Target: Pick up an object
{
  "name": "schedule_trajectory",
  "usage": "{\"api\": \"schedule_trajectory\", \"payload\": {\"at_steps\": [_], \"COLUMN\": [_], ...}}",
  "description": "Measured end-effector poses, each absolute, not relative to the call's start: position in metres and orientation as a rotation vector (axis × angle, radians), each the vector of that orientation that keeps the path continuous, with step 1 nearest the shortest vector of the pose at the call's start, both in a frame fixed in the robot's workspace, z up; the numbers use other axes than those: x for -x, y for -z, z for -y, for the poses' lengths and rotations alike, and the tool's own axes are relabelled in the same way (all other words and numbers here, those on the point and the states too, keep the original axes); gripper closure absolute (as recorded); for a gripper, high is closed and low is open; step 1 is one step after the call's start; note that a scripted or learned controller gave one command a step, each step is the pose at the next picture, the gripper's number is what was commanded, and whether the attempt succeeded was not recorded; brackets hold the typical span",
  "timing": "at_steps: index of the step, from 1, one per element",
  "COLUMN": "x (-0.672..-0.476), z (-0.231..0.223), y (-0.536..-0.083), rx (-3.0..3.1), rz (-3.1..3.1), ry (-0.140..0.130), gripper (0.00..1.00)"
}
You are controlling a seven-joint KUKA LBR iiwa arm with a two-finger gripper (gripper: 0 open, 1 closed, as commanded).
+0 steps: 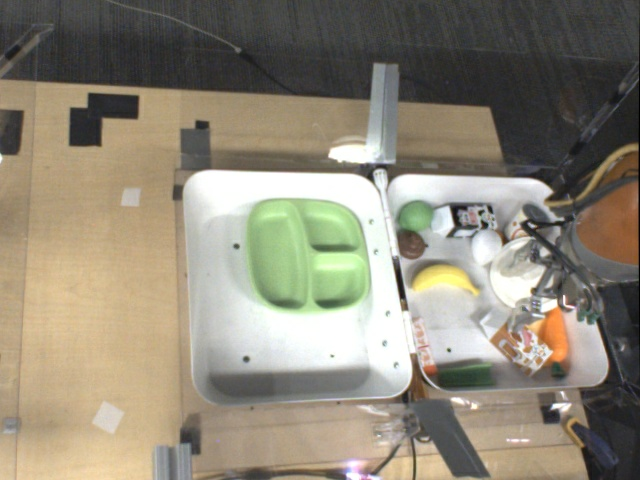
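The right white bin (585,373) holds several small objects. There is a green ball (415,215), a brown lump (411,243), a yellow banana (445,280) and a black-and-white carton (470,216). Beside them lie a white round piece (485,245), a clear cup (513,274), an orange carrot (556,336), an orange-brown packet (521,345) and a dark green cucumber (465,374). My gripper (548,298) hangs low over the bin's right side, just above the carrot and next to the clear cup. Cables partly hide it.
The left white bin (215,358) bears a light green divided plate (305,253). A metal post (383,113) stands behind the wall between the bins. The arm's orange band (610,230) sits over the right bin's far right corner. Wooden bench lies to the left.
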State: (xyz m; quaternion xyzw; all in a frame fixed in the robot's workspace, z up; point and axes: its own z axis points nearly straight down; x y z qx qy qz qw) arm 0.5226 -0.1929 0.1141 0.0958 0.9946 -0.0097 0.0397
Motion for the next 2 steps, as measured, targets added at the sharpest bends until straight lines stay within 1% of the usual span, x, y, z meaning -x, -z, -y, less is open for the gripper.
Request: {"api": "schedule_trajectory", "payload": {"at_steps": [1, 2], "x": [-0.5112, -0.5103], "z": [0.1905, 0.1889], "y": [-0.1135, -0.1135], "rx": [-0.637, -0.651], "rz": [-2.998, -2.994], "ry": [0.005, 0.009], "gripper": [0.0, 0.0]}}
